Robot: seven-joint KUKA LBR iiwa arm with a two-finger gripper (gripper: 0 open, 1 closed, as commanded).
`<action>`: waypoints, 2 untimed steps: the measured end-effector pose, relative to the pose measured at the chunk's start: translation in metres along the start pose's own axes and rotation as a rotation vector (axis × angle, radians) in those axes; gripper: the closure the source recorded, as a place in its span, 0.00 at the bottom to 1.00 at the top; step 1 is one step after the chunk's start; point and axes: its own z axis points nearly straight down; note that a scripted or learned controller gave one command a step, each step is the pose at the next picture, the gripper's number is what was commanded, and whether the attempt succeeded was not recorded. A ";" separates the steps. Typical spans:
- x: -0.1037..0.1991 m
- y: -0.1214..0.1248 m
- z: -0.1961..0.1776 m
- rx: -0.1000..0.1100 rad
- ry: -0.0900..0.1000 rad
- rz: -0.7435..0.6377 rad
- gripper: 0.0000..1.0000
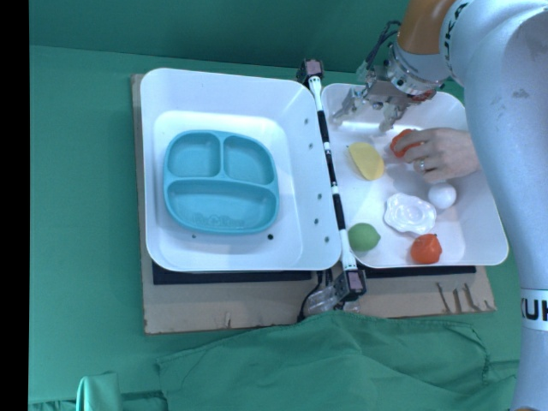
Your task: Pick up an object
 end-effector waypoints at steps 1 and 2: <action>0.004 0.001 -0.014 -0.005 0.007 -0.001 1.00; 0.002 0.004 -0.061 -0.017 -0.001 0.001 1.00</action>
